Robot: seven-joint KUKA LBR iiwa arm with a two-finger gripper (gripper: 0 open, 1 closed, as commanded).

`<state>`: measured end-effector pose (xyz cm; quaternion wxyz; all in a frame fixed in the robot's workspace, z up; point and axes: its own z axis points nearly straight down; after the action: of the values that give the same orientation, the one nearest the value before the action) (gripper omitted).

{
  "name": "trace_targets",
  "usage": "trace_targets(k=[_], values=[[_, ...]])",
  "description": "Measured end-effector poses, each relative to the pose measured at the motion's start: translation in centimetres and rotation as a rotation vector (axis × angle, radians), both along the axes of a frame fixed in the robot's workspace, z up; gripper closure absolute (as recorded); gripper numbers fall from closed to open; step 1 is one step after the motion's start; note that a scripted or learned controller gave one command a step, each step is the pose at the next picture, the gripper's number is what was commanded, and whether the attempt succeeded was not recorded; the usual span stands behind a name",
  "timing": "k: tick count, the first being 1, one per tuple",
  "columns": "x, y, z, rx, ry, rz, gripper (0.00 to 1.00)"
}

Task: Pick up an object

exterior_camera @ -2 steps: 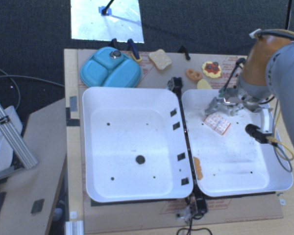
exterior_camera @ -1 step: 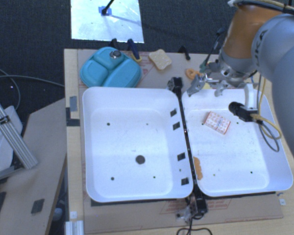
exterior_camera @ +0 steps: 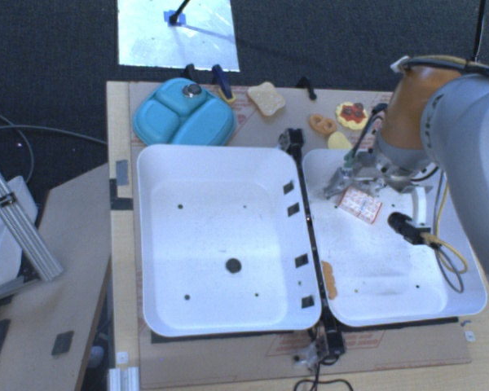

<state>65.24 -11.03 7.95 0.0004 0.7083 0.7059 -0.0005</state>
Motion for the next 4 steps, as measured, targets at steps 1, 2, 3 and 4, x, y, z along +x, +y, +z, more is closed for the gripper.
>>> trace_targets(k=[1,2,3,4], values=[[1.7,2.9,0.6,0.001,-0.004,0.009,0.00],[1.8,2.8,1.7,0.001,-0.008,0.010,1.00],[-8.7,1.7,0.8,0.001,-0.007,0.000,1.00],[-7.5,13.7,8.2,0.004,-0.003,0.004,1.00]])
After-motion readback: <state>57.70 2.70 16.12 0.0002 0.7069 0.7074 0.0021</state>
